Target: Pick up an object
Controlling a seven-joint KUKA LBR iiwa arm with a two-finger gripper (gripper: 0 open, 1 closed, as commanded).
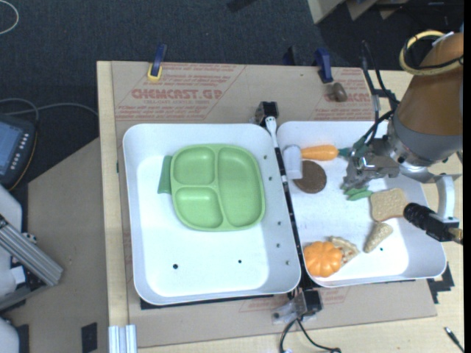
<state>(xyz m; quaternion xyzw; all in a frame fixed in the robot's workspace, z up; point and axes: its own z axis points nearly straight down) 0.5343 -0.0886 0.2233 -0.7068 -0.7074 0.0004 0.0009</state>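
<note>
Nearest you in the right bin (412, 267) sits an orange toy pumpkin (324, 259), with a pale, speckled piece of toy food (344, 245) touching its right side. Just beyond lie a tan wedge (379, 236) and a tan bread-like slice (388, 204), close together. In the left bin (147, 219) you have a green divided plate (218, 186) lying flat, three compartments up.

Further in, look at the gripper (363, 173): it hangs low over the middle of the right bin, with a dark green object (358, 193) showing just under and in front of it. You cannot tell from this angle how far it is open, nor whether it touches the green piece. To its left, a brown disc (312, 176) lies against a white cylinder (293, 160), and an orange carrot (319, 152) rests just behind them. Past the bins, two clamps (156, 63) grip the far edge of the bench (206, 90).
</note>
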